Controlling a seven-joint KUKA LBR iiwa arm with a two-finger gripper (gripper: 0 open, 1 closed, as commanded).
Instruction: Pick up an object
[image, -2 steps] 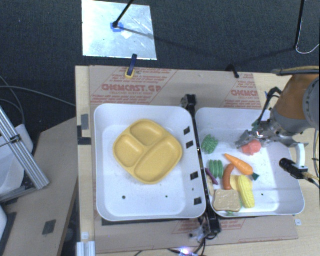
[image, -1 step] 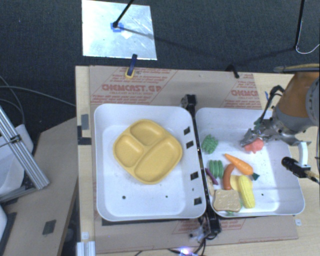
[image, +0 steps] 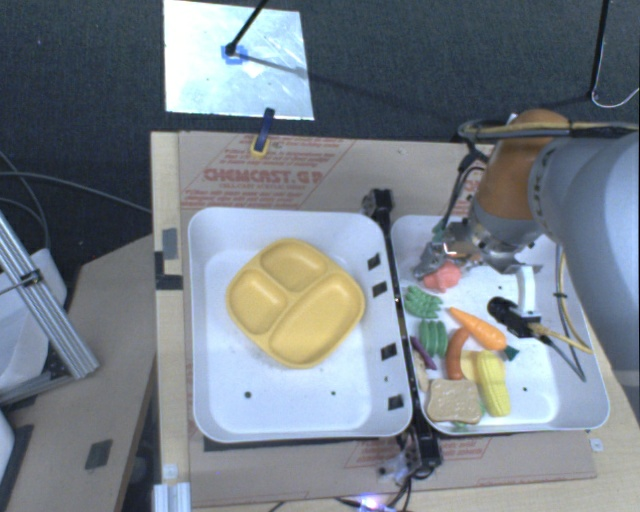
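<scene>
Tan toy bread slice (image: 455, 401) lies at the near edge of the right bin (image: 580, 400), with a yellow corn cob (image: 492, 385) just beside it on the right. Farther in, an orange sausage (image: 457, 352) touches the bread's far edge. A carrot (image: 478, 328) lies at a slant just beyond the sausage, and a green pod (image: 433, 335) lies to the sausage's left. A leafy green piece (image: 422, 300) sits near the bin's left wall. Beyond these, a red-pink toy piece (image: 449, 278) lies in the far left part of the right bin, directly at the gripper (image: 440, 258). Whether the gripper is open or closed cannot be determined. The left bin (image: 215, 400) holds a yellow divided plate (image: 295, 300) at its centre. A reflective sheet (image: 238, 60) lies on the floor farthest away.
</scene>
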